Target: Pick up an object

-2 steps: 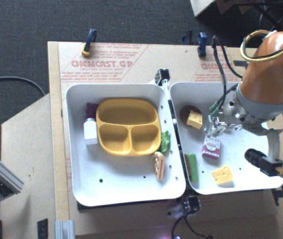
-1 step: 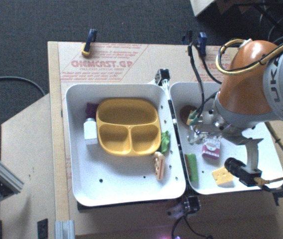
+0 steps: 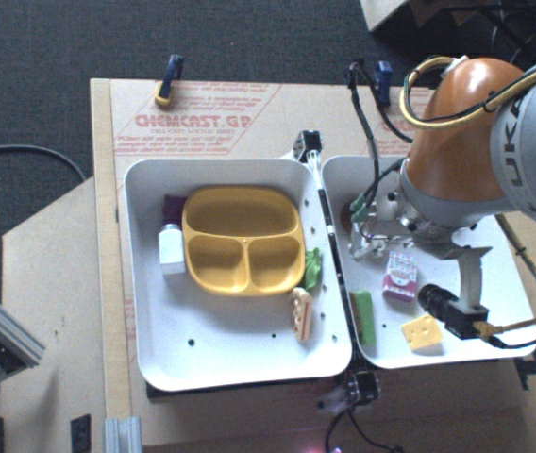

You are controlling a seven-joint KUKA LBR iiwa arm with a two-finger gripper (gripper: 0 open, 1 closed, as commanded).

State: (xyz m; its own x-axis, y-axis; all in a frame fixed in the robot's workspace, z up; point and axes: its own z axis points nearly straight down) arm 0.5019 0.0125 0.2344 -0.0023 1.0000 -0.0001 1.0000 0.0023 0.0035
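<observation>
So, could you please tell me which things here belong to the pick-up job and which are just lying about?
Part of the job:
- gripper, low in the right bin
- pink carton
- green stick
- cheese wedge
- left bin items: yellow divided tray, white bottle, sandwich toy

Just lying about:
- blue and yellow clamp
- cardboard sheet

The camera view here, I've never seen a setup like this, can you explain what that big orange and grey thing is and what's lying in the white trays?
It is one picture, taken from above at a slant. The orange and grey thing is a robot arm reaching in from the right. Its pincer hangs over the right bin; I can't tell whether it holds anything. That bin holds a small pink and white carton, a yellow cheese wedge and a green stick. The left bin holds a yellow divided plate, a small white bottle and a toy hot dog.
</observation>
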